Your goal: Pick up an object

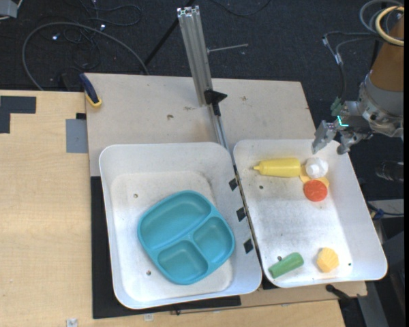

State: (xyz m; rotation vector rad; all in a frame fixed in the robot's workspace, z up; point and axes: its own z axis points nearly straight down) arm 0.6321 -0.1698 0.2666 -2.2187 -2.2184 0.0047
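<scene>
The right bin (286, 213) holds a yellow mustard bottle (279, 167) lying near its back edge, with a small white object (316, 168) beside it. Just below sits an orange-red round piece (315, 191). Near the front lie a green piece (286, 265) and a small yellow piece (327, 259). My gripper (332, 138) hangs above the bin's back right corner, its two fingers spread open with nothing between them. It is apart from every object, a little above and right of the white one.
The left bin (123, 169) carries a blue divided tray (185, 236). A metal post (196, 53) stands behind the bins on the board. Cables lie on the dark floor beyond. The wooden bench stretches to the left.
</scene>
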